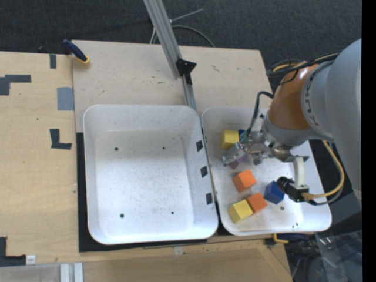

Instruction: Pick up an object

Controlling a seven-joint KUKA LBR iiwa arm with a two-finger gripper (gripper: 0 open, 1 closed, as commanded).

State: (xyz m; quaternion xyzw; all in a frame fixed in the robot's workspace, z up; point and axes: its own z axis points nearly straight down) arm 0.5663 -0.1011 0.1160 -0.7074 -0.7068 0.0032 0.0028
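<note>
Several small blocks lie in the right bin (305, 219). A yellow block (230, 138) sits near the bin's far left side, and an orange block (244, 180) lies at its middle. Toward the front are a second orange block (257, 202), a second yellow block (239, 211) and a blue block (274, 192). My gripper (235, 156) is low in this bin, between the far yellow block and the middle orange block. A small pinkish shape shows right under it, too blurred to name. The arm's wrist hides the bin's far right part.
The left bin (94, 157) stands beside the right one, their rims meeting at the middle. A slanted metal pole (167, 37) crosses the bench behind the bins. A blue and yellow tool (76, 51) lies at the far left of the bench.
</note>
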